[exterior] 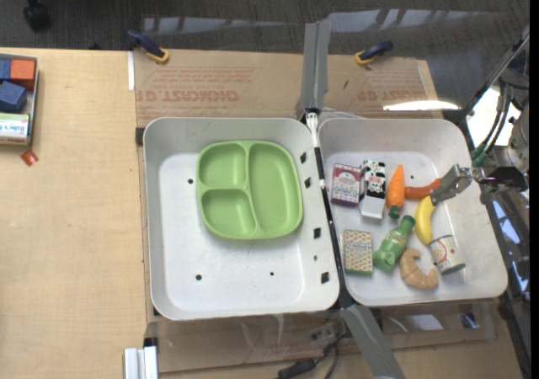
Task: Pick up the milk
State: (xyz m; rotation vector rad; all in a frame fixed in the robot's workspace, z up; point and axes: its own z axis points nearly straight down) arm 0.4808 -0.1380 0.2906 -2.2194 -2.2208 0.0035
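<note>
The bench (76, 200) carries two white bins: one (497, 272) beneath the gripper (448, 187), the other (168, 276) farther left.

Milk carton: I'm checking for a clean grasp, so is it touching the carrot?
Touching. In the camera view, the milk and carrot lie side by side with no visible gap.

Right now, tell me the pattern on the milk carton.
Black and white cow patches on the milk carton, seen in the camera view.
</note>
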